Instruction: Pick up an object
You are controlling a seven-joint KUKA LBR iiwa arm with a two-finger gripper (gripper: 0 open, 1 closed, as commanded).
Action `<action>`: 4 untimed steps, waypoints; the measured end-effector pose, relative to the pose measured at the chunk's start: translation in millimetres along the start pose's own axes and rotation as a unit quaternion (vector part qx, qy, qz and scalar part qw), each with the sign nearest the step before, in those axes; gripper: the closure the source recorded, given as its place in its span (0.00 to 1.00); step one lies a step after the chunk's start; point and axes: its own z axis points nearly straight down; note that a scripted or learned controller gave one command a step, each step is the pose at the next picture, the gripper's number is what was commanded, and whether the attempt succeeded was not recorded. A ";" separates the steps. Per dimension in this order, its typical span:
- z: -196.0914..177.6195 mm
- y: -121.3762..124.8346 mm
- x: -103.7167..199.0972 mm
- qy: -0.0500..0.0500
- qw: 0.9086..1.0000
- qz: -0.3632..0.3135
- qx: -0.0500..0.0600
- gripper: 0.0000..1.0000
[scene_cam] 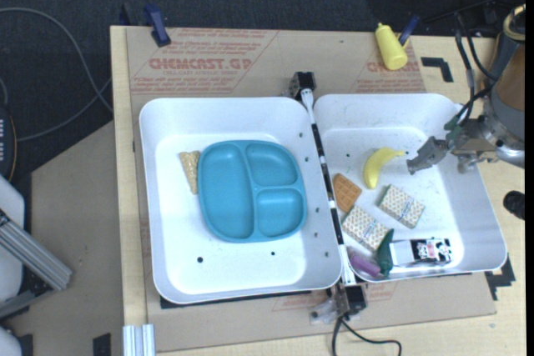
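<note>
Reaching in over the right bin from the right: grey arm, gripper low above the bin's upper middle. Cannot tell whether spread or closed (too dark and blurred at the tip). Nothing seen held.

Just left of the gripper, close but apart: a yellow banana, curved, lying on the bin floor. Below the gripper and slightly left: a patterned packet, tilted. Further down and left of that, a second patterned packet, its upper end touching or overlapping an orange waffle-like piece by the wall between the bins. Well below the gripper, along the bin's near edge: a white carton with black markings, lying flat, with a green item at its left end and a purple item in the corner (what these two are, cannot tell).

Far left of the gripper, in the left bin: a blue divided plate, and a tan cracker-like piece tucked against the plate's far edge.

Above the gripper, out on the bench beyond the bins: a yellow object, lying down.
</note>
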 end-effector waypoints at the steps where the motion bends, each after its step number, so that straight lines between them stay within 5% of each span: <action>1: 87.8 41.4 54.3 0.001 1.000 0.000 0.001 0.00; 2: 140.1 65.1 63.3 0.000 1.000 0.000 0.001 0.00; 3: 129.8 65.7 63.5 0.000 1.000 0.000 0.000 1.00; 4: 39.2 36.3 112.8 0.000 1.000 0.000 -0.001 1.00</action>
